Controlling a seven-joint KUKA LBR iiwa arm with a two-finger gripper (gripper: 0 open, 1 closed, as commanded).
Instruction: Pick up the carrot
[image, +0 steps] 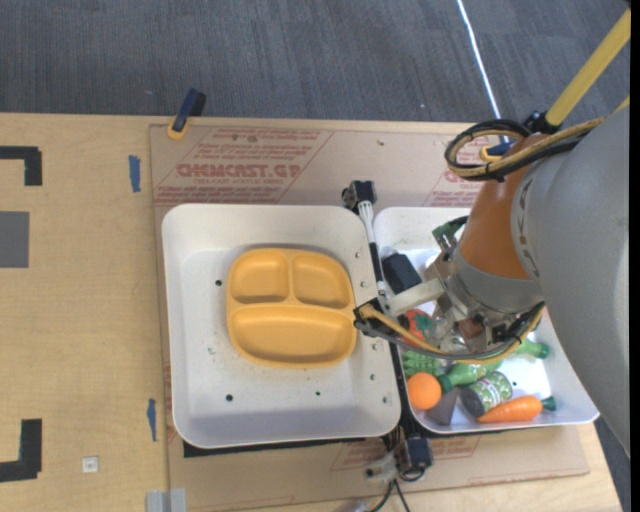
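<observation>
Smooth yellow plastic tray (292, 305), glossy white bins (190, 330), matt cardboard sheet (260, 165)

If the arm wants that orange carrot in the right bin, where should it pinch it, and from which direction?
Probably across the carrot's thick middle, coming straight down. It lies flat near the front edge of the right bin, pointing roughly left to right, so the fingers would best close across its narrow width. A green bottle crowds its left end, which makes the right half the freer spot.
</observation>
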